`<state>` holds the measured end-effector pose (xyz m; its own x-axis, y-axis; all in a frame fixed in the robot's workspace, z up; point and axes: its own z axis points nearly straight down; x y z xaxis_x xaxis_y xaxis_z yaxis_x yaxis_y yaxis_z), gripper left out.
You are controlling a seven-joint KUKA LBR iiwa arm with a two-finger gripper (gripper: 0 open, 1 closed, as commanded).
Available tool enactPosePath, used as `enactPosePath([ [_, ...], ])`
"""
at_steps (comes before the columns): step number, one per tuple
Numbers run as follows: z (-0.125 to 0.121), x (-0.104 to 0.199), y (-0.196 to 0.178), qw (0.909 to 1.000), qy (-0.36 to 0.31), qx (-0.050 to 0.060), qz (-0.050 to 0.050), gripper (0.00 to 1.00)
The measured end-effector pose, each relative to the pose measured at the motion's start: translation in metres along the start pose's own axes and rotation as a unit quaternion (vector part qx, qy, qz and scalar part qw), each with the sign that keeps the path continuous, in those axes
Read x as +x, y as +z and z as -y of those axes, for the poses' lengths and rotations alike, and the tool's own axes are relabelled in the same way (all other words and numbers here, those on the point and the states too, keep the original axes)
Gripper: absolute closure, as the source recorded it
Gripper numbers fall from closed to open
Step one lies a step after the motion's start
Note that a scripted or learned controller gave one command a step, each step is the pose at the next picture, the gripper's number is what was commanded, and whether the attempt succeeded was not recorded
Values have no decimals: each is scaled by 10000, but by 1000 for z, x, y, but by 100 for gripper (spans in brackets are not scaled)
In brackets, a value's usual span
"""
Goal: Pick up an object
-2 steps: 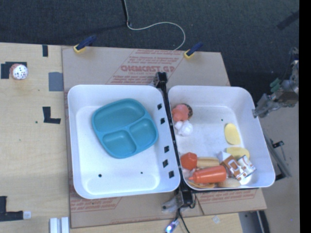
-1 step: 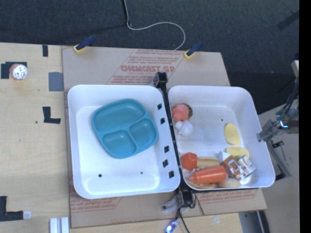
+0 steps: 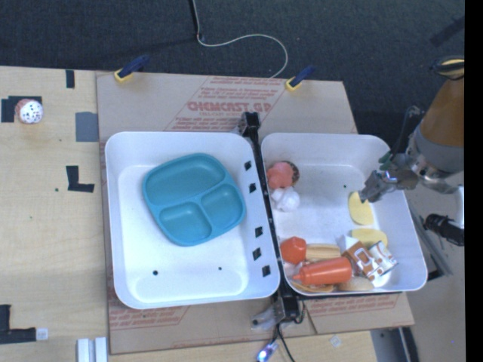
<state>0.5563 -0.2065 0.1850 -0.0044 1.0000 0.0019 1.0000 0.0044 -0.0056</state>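
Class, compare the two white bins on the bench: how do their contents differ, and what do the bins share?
The left bin holds one blue divided plate; the right bin holds several small toy foods. The gripper is over the right bin, not the left. Both are shallow, white and side by side.

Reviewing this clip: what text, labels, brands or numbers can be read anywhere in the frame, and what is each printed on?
"CHEMCAST GP": red print, upside down, on the brown cardboard sheet under the bins.
Smaller red lines around it on the same sheet: too blurred to read.
Red and white pattern on the small box in the right bin: no letters legible.
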Motion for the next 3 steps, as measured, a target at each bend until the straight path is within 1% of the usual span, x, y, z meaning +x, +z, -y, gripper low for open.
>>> enactPosePath([
  [1,-39,53,-131,9999,-19,-104,21,100],
  [2,53,1,-127,10000,60,-11,15,100],
  [3,1,-18,-73,10000,19,-9,15,100],
])
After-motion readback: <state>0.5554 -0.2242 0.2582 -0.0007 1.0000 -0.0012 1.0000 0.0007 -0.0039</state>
